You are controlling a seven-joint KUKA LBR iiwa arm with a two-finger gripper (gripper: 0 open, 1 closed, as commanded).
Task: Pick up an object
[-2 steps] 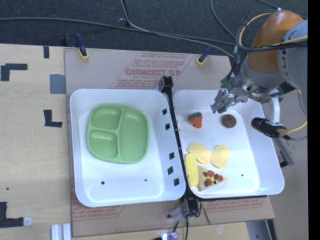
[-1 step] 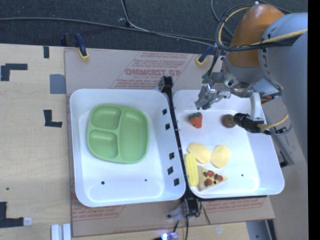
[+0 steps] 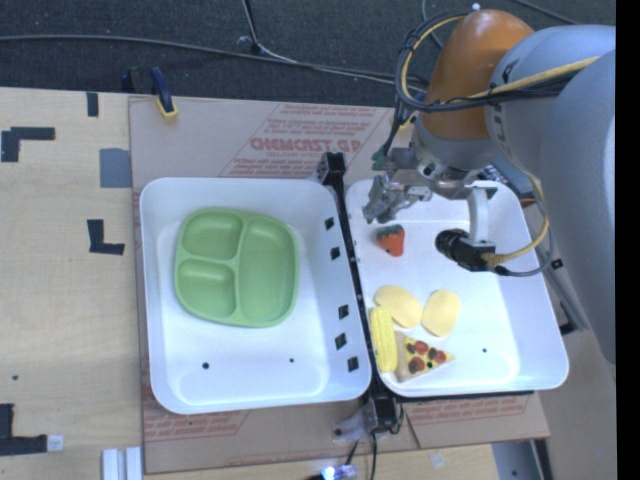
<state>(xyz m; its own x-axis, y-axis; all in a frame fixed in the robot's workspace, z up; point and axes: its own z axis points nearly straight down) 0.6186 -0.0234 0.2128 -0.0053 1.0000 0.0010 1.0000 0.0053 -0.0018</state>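
Note:
In the right bin [image 3: 520,353] a small red toy with a green top [image 3: 391,240] lies near the back left. My gripper [image 3: 392,204] hangs just above and behind it; the toy looks to be resting on the bin floor below the gripper. Nearer the front lie two pale yellow pieces [image 3: 398,304] [image 3: 441,312], a yellow corn cob [image 3: 383,338] along the left wall and a pizza slice [image 3: 421,354].
The left bin [image 3: 200,368] holds a green divided plate [image 3: 237,266]. A black divider [image 3: 345,268] runs between the two bins. The grey arm with its orange band [image 3: 470,58] covers the right bin's back right.

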